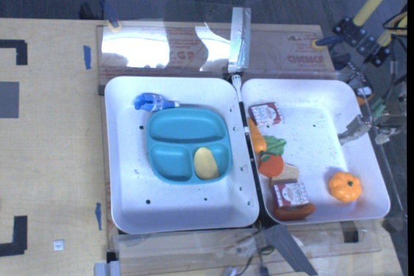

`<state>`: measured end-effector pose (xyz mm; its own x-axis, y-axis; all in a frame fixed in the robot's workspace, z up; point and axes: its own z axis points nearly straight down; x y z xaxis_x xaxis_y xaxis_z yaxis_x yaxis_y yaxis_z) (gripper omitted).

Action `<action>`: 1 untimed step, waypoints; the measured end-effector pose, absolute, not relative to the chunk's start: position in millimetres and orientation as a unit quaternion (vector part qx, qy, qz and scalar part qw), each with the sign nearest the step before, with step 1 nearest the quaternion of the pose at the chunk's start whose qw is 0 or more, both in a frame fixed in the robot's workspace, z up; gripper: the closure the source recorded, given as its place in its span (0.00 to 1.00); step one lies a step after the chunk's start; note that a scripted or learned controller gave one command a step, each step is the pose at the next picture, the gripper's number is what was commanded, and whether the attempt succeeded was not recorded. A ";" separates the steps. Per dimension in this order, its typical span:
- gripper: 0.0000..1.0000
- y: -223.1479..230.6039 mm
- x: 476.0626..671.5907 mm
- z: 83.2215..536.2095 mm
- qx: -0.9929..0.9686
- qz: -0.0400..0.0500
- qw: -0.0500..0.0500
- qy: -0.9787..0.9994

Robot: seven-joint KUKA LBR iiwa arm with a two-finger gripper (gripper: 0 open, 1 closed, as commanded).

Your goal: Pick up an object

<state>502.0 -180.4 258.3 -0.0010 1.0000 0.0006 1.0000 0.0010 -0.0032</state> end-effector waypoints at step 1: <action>0.00 -197.2 493.2 91.2 -0.683 0.000 0.001 -0.731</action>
<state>493.2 -197.2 91.2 -0.0674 0.9977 0.0022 0.9977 0.0675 -0.0019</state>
